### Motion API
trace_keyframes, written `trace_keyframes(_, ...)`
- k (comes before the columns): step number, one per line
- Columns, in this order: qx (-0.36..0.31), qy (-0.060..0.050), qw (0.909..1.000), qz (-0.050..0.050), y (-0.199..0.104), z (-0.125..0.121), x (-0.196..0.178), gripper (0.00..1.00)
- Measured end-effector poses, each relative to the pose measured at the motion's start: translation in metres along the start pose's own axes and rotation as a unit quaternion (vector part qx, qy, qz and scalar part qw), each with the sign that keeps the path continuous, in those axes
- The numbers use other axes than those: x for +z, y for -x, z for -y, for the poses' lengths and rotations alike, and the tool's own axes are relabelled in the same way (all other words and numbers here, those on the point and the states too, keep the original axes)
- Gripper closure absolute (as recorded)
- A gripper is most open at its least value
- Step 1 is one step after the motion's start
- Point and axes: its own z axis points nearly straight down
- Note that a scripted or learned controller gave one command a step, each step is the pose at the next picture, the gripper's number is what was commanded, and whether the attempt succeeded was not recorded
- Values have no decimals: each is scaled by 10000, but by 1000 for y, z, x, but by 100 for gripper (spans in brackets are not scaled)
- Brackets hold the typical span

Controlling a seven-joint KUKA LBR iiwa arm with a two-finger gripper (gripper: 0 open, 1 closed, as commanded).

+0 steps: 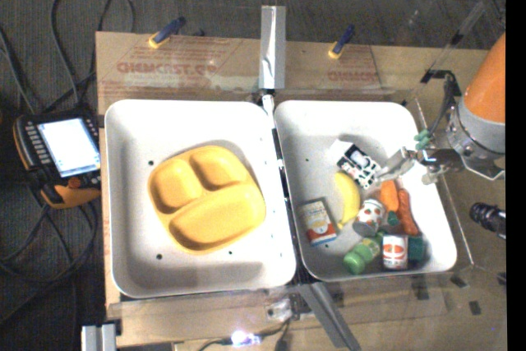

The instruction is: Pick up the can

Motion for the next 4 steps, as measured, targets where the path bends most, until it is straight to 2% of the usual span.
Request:
trace_keyframes(1, -720, -5, 9974, -3, -65, 18, 77, 0)
trace_keyframes(2, 119, 4, 9999, 5, -9, -46, 98, 0)
trace_keyframes(3, 702, 0, 9975, 6, 2, -101, 121, 0)
trace_keyframes(4, -324, 4, 9995, 29, 33, -126, 76, 0)
